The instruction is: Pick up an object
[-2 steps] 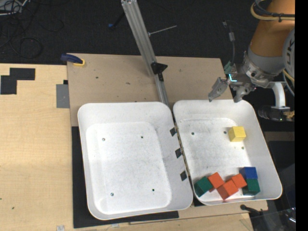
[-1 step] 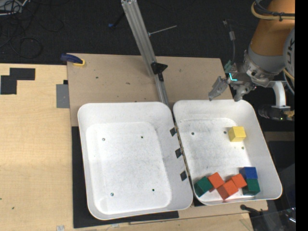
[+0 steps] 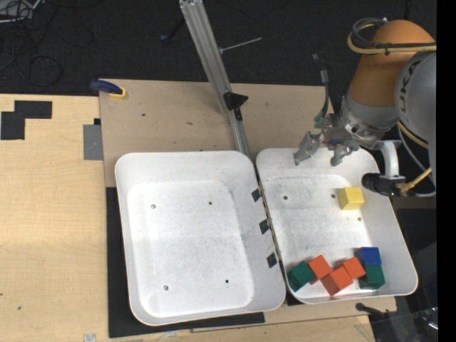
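Two shallow white bins are seen from above on a table. The gripper [image 3: 322, 150] is held above the far edge of the right bin [image 3: 313, 212], jaws spread apart and empty. A yellow block [image 3: 350, 198] lies nearby; others are clustered at the near rim, where a descent could be fouled by crowding.

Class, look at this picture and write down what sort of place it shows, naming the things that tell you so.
Probably a robotics lab set up for grasping trials. A robot arm reaches over two white bins on a bench, coloured blocks lie in the right bin, and loose cables trail on the dark floor behind.
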### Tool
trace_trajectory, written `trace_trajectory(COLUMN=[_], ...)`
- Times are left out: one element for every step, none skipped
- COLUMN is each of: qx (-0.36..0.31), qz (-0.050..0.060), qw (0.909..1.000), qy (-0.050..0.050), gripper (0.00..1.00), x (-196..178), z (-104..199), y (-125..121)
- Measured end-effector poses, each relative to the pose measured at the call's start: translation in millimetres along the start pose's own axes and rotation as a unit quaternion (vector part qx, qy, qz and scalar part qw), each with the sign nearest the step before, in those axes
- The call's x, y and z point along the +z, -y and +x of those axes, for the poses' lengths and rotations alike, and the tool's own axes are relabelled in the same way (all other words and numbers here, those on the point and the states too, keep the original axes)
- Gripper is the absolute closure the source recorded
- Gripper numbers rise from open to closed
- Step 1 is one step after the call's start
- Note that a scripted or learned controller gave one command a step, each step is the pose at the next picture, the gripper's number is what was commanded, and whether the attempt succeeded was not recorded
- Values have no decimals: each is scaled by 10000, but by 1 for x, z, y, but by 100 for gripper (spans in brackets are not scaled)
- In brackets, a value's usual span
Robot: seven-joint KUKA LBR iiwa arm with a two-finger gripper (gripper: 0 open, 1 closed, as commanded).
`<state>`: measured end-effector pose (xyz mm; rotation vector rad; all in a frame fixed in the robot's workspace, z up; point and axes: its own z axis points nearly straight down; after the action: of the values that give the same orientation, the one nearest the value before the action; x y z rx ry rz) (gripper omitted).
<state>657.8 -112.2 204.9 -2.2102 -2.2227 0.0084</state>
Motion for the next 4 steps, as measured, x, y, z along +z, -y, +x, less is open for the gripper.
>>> trace_trajectory(qx=[19,1,9,28], qz=[-2,-2,-26,-61], qw=[10000,10000,10000,10000], qy=[-2,2,2,9], gripper=[0,0,100,100], x=[50,100,86,34], z=[8,13,12,4], y=[-1,-9,-10,-5])
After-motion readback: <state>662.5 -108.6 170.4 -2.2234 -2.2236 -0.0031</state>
